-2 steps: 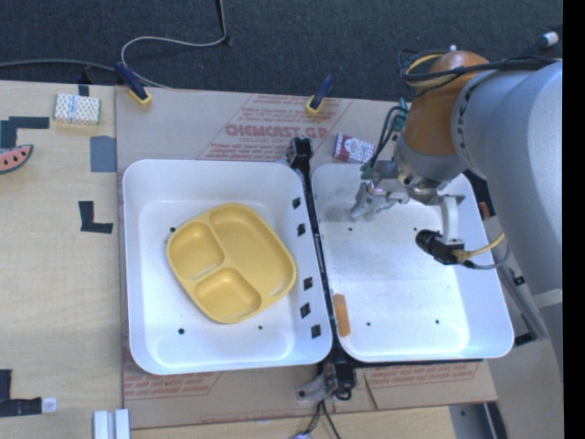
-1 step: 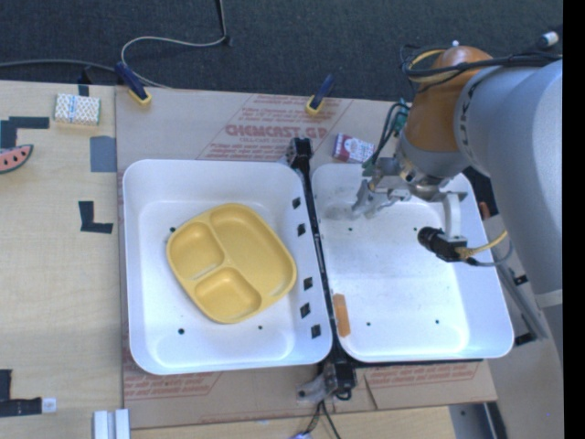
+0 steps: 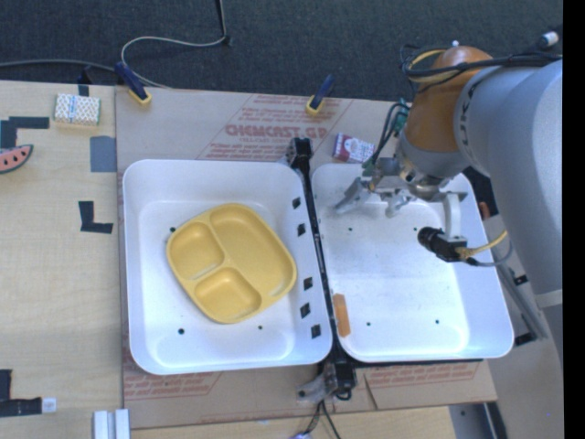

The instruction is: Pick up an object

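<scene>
A yellow divided plate lies in the left bin, tilted across its middle. A small orange stick-shaped object rests against the left wall of the right bin, near the front. My gripper hangs over the far left part of the right bin, well behind the orange object. Its two fingers are spread apart and nothing sits between them. The grey arm with its orange band reaches in from the right.
A small red and white packet lies on the cardboard just behind the right bin. Black clips line the divide between the bins. A yellow-and-blue clamp sits at the cardboard's far edge. A cable connector hangs over the right bin.
</scene>
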